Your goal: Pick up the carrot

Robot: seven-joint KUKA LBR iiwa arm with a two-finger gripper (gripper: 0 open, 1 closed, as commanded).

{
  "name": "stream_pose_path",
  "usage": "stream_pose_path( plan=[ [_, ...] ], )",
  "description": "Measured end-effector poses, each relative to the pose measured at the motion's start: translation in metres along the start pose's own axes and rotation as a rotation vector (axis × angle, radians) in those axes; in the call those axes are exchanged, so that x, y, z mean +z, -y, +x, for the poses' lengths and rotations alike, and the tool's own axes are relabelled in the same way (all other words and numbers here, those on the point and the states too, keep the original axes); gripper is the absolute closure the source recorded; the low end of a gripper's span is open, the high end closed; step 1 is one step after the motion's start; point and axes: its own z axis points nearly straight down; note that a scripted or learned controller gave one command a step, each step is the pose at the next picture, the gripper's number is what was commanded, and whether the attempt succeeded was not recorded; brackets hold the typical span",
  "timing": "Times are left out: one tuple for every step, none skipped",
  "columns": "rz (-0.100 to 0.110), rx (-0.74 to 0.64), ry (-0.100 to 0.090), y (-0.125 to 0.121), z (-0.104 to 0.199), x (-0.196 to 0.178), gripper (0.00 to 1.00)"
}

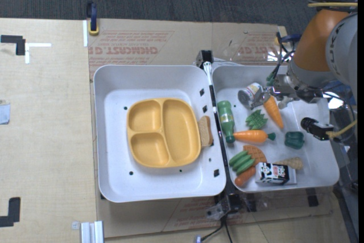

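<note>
Two carrots lie in the right bin [318, 176]. One carrot [274, 113] points slantwise, its thick end up against my gripper [277, 94] and its tip toward the bin's front right. The other carrot [250, 136] lies level in the middle of the bin, with a small green stem end on its right. The gripper hangs over the back of the right bin, directly above the slanted carrot's thick end. The wrist hides how it stands on that carrot.
Around the carrots are a silver can [250, 92], leafy greens [256, 119], a green bottle [226, 120], a green pepper [294, 139], a milk carton [274, 173] and green pods [242, 162]. The left bin [108, 122] holds a yellow divided plate [164, 132] and a bread slice [206, 131].
</note>
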Motion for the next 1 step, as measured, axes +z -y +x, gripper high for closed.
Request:
stream_pose_path(
  plan=[
    [-0.002, 0.0, 0.003, -0.0009, -0.001, -0.0101, 1.0]
  ],
)
